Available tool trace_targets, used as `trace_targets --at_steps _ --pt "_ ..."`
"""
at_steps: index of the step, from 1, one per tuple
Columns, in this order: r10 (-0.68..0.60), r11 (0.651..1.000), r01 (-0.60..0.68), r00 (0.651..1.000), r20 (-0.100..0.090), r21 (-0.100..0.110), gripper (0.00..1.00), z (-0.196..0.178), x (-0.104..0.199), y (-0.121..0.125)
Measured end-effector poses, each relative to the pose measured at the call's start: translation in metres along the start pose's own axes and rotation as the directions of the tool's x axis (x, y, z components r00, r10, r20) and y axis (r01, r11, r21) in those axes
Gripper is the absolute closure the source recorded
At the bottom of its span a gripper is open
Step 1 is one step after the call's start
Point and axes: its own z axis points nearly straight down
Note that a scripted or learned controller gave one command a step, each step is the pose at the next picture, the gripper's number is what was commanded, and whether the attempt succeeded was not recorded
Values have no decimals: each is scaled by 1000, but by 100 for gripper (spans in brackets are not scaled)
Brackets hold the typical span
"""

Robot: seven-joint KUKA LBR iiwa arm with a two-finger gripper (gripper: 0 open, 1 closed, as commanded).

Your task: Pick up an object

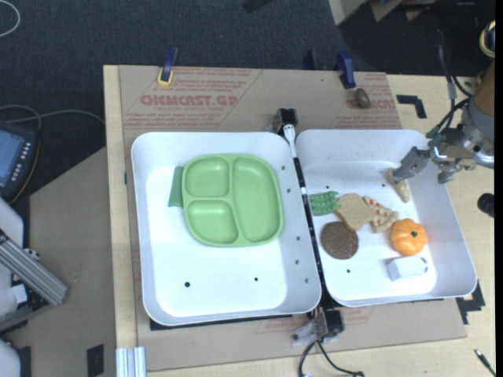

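The right bin (369, 149) holds several toy foods: a green leafy piece (322, 203), a tan bread slice (354, 210), a pizza slice (382, 214), a round brown cookie (339, 240), an orange pumpkin (408, 236), a white block (407, 268) and a small tan piece (402, 188). My gripper (428, 167) hangs over the bin's far right part, open, with nothing between its fingers. Its left finger (410, 165) sits just above and beside the small tan piece.
The left bin (157, 242) holds a green divided plate (233, 199). A black divider (302, 210) runs between the two bins. Clamps (167, 67) sit at the board's far edge. Cables hang at the far right near the arm (481, 144).
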Motion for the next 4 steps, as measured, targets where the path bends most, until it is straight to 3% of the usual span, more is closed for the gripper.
trace_targets --at_steps 1,3,4 --pt "-3 1000 3 1000 3 -14 0 -8 0 3" --pt "-5 1000 5 1000 2 -10 0 104 2 14" --pt "-4 1000 4 1000 2 -10 0 133 2 15"
